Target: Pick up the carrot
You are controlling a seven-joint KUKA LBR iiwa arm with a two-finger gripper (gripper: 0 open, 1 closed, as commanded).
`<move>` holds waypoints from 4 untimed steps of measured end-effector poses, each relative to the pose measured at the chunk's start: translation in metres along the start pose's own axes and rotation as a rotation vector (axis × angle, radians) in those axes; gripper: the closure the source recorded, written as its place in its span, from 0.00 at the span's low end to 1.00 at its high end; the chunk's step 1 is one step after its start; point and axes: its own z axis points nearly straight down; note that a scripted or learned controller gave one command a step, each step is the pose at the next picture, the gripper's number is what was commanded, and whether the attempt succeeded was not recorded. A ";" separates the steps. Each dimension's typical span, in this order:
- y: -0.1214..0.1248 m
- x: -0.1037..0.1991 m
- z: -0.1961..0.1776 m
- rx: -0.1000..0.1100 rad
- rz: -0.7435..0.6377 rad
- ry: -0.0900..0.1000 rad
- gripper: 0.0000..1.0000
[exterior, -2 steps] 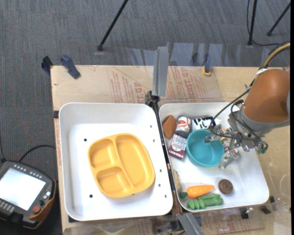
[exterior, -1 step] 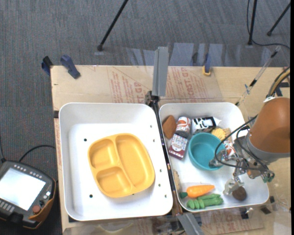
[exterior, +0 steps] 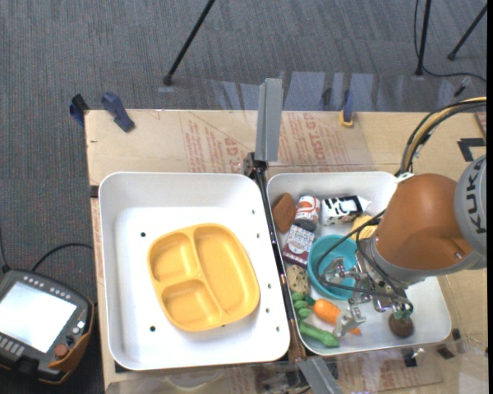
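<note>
The carrot (exterior: pixel 326 309) is orange with a green top and lies near the front of the right bin (exterior: pixel 431 318), pointing right. My gripper (exterior: pixel 350 317) hangs low over the bin, right at the carrot's right end. Its metal parts cover part of the carrot, and a small orange bit shows just beyond them. The grey arm with its orange band (exterior: pixel 423 220) comes in from the right and hides the middle of the bin.
Around the carrot lie a teal bowl (exterior: pixel 327 263), green vegetables (exterior: pixel 316 332), a cracker (exterior: pixel 297 281) and a brown ball (exterior: pixel 401 327). A can (exterior: pixel 306 209), a carton (exterior: pixel 343 209) and a brown item (exterior: pixel 283 210) sit at the back. The left bin (exterior: pixel 123 220) holds a yellow divided plate (exterior: pixel 204 276).
</note>
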 end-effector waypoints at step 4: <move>0.000 0.004 -0.265 0.002 -0.344 -0.002 0.00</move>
